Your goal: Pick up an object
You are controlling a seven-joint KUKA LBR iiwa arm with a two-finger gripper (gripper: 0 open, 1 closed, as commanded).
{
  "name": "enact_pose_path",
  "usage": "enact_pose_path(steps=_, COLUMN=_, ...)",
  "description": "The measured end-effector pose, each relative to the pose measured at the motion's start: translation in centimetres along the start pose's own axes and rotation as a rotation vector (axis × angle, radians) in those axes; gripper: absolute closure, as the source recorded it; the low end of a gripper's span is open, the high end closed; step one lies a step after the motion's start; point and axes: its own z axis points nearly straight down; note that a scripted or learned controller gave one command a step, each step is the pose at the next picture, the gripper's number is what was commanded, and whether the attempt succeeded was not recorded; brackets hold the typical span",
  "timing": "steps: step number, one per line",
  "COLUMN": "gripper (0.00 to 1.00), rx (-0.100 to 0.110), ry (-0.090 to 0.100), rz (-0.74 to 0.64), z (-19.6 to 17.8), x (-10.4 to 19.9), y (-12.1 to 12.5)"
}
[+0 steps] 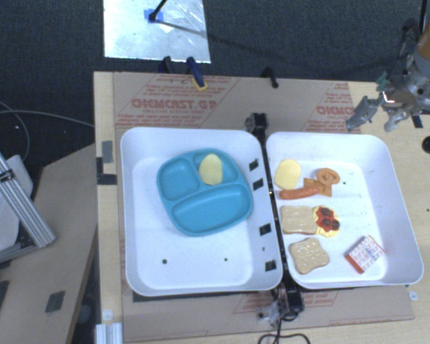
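The left bin [140,213] filled the centre-left of the frame; on its floor lay a blue tray [204,203], and in the tray's upper right pocket sat a yellow piece [211,168], round and pale; this piece was well apart from the arm, with the divider between the bins lying in the way.

The right bin [394,192] held the nearer choices, all toward its left half and lower edge; at upper left of it a yellow disc [288,173]; just beside that, a sausage [301,190] whose long axis ran left to right, tilted slightly up to the right; touching its right end, a pretzel [327,178]; below these a toast slice [298,219] with a red-topped piece [327,221] beside it; lower still a second slice [308,254]; at the lower right a small red-and-white packet [365,254], lying askew.

The gripper [380,111] hung at the upper right of the frame, beyond the right bin's upper rim and above the bench rather than over the bin floor; its two fingers stood apart with nothing between them; it held no object.

From there every pickable thing lay down and to the left; the pretzel and sausage looked nearest, so a descent in that direction would likely be the shortest; for the sausage, closing across its short width would seem the surer grip.
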Motion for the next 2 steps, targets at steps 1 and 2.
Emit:
enact_pose_path(steps=1, gripper=0.0, rx=0.0, ry=0.0, rz=-0.005, z=19.6, x=4.4, y=0.3)
enact_pose_path(steps=2, gripper=0.0, rx=0.002, ry=0.002, rz=-0.005, z=20.1, x=8.2, y=-1.8)
